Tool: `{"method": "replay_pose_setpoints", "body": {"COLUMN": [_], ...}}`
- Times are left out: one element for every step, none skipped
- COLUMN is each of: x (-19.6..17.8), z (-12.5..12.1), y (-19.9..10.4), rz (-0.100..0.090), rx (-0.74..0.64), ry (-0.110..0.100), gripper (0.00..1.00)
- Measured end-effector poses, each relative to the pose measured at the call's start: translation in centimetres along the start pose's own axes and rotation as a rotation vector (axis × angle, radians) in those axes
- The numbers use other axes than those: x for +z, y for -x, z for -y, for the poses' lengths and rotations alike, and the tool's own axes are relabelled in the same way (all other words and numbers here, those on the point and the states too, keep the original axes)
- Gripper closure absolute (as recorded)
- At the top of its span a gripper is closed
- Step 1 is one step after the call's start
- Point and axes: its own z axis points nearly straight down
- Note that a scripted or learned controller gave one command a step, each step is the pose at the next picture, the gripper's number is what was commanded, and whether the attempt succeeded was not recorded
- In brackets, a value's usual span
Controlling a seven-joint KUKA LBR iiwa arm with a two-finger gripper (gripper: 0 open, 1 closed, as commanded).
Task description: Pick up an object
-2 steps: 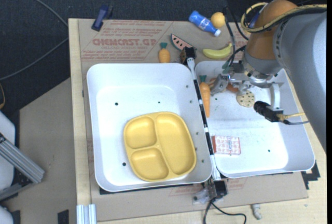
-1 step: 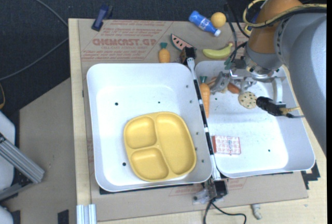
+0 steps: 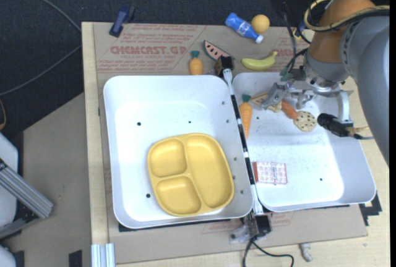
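I am down in the right bin (image 3: 334,191), near its back wall, with my gripper (image 3: 289,94) hanging over a small huddle of toy food, so I judge this to be the reach-and-close step of a pick, with nothing lifted yet. Whether my jaws are apart or together I cannot tell; the metal linkage there is too cluttered to read. Just beside me lie an orange sausage-like piece (image 3: 289,110) and a round tan cracker (image 3: 304,120) dotted with holes, the two touching or nearly so. A plastic carrot (image 3: 245,116) lies along the bin's left wall, by the divider. Toward the front of the same bin a flat card (image 3: 271,172) with red print lies by itself. The next move, as I see it, calls for settling on one piece rather than two: the sausage piece is rounded and smooth, likely to roll or squirt out of a pinch, while the cracker is thin and flat and would want a grip across its edges. The carrot, long and tapered, looks the easier shape but sits tight against the wall. In the left bin (image 3: 124,105) sits a glossy yellow tray (image 3: 189,172) with three compartments, hard plastic, too broad for me. On the cardboard behind the bins lie a banana (image 3: 259,62), a watermelon slice (image 3: 215,49), a blue bottle (image 3: 243,27) and an orange ball (image 3: 260,23).
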Motion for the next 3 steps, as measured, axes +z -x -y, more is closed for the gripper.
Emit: {"method": "replay_pose_setpoints", "body": {"x": [-0.1,-10.2,-18.0], "z": [1.9,-0.3,0.0], "y": [4.9,-7.0,0.3], "rz": [0.01,0.008,0.012], "rx": [0.006,0.002,0.006], "ry": [0.031,0.037,0.036], "gripper": [0.0,0.0,0.0]}}
